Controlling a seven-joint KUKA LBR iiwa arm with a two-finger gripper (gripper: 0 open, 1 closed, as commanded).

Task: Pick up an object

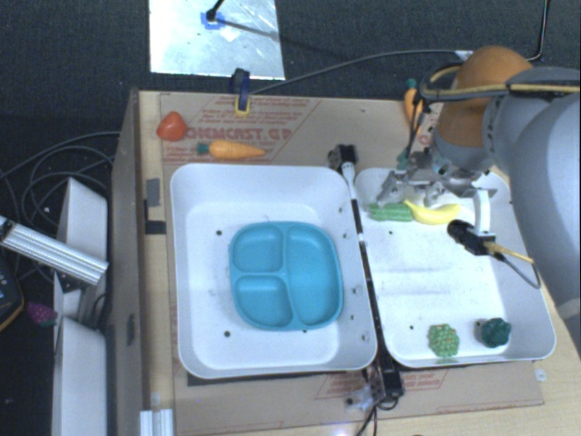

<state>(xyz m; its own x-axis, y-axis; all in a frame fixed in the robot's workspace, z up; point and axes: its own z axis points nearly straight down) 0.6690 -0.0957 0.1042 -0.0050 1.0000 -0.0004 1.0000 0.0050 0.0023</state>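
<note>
Camera view: metal two-finger gripper (410,192) — spread open — over yellow plastic banana (434,213) and green pod (388,212) at right bin's (522,348) far edge; closing could pinch both.

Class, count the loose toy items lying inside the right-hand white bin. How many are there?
4. A green pod and a yellow banana lie at the far end beneath the gripper; a light green ball and a dark green piece sit near the front. The arm may hide more.

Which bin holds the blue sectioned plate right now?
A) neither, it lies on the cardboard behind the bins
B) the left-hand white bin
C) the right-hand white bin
B: the blue sectioned plastic plate lies flat in the middle of the left-hand shallow white bin, away from the claw.
</note>
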